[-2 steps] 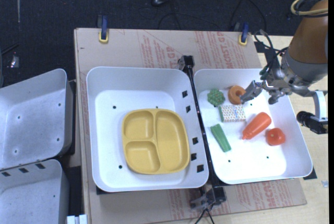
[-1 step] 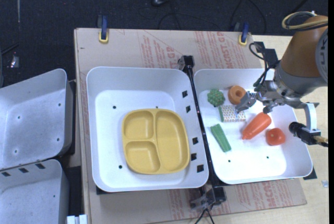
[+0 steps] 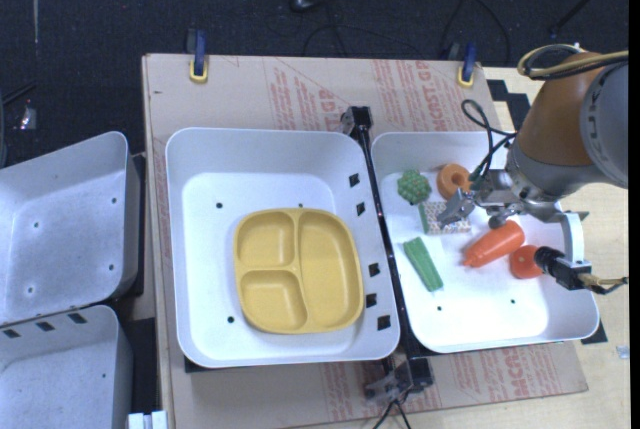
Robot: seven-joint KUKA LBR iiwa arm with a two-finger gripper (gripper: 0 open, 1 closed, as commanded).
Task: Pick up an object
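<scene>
The gripper [image 3: 462, 208] sits low in the right bin [image 3: 480, 322], right of the frame's center, its dark fingers pointing left over a small speckled block [image 3: 436, 216]; the metal parts blur together there, so I cannot tell how the fingers stand or whether they touch the block. Behind the gripper, the wrist and the orange band of the arm [image 3: 560, 132] fill the upper right of the frame and hide the bin's upper right corner and part of its far wall. Just above the gripper lies an orange ring [image 3: 452, 179], partly overlapped by the tool, and to its left a knobbly green piece [image 3: 412, 186]. Just right of and below the gripper an orange carrot-shaped toy [image 3: 492, 245] lies at a slant, and beside its right end sits a red-orange round piece [image 3: 525, 262], partly covered by a dark fitting on the arm. Lower left of the block a flat green bar [image 3: 423, 264] lies diagonally near the bin's left wall. The left bin [image 3: 200, 317], at center frame, holds a yellow divided plate [image 3: 298, 269] with three compartments. At the far left edge, folded white panels [image 3: 60, 217] are cut off by the frame.
</scene>
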